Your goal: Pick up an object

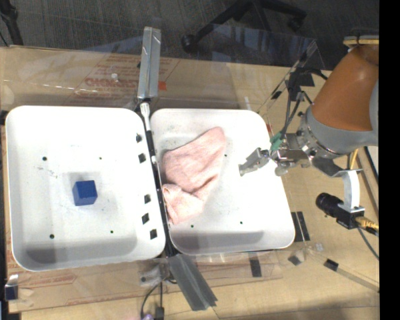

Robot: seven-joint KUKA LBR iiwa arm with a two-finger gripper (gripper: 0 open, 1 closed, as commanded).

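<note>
Gripper: one, reaching in from the right over the right bin's right half; the fingers show as a single grey tip with no clear gap, so I cannot tell how far open they are.
Held: nothing shows between the fingers; the tip hangs apart from the cloth and I cannot tell whether it touches the bin floor.
Arm: one, grey with an orange band above the wrist, at the right edge of the bench.
Cloth: one, pink, crumpled, in the left half of the right bin, running from near the bin's middle down toward the divider; it lies near the gripper's tip, to its left.
Cube: one, blue, small, in the left bin, left of its centre, well apart from the gripper.
Bins: two, white, shallow, side by side; left bin, right bin.
Bench: one, brown, under both bins.
</note>
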